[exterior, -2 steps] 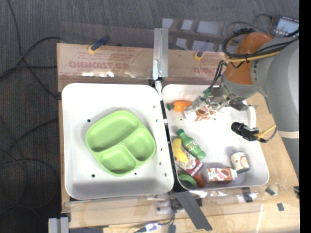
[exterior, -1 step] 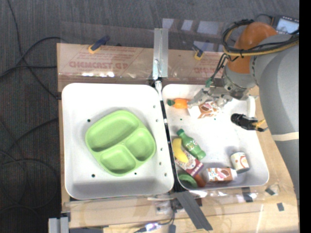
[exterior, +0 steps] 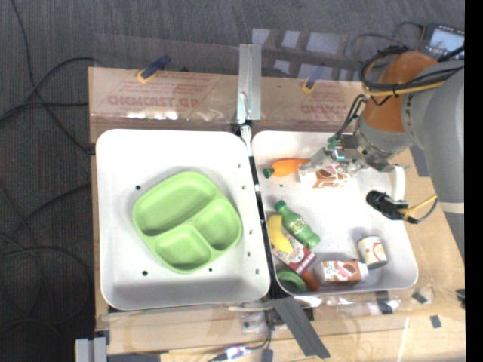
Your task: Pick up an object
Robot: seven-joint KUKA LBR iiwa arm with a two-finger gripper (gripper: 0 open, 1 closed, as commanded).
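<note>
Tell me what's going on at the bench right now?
The arm reaches in from the right, with its gripper low over the back of the right bin, right at a small white carton next to a carrot. Whether it has hold of anything can't be told. The rest of that bin's items, a green bottle, banana, cup and juice box, lie toward the front. The left bin has a green tray in it.

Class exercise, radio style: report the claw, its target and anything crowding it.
Claw low over right bin, far edge. Small carton just beneath it; grip unconfirmed. Carrot close beside the carton.
</note>
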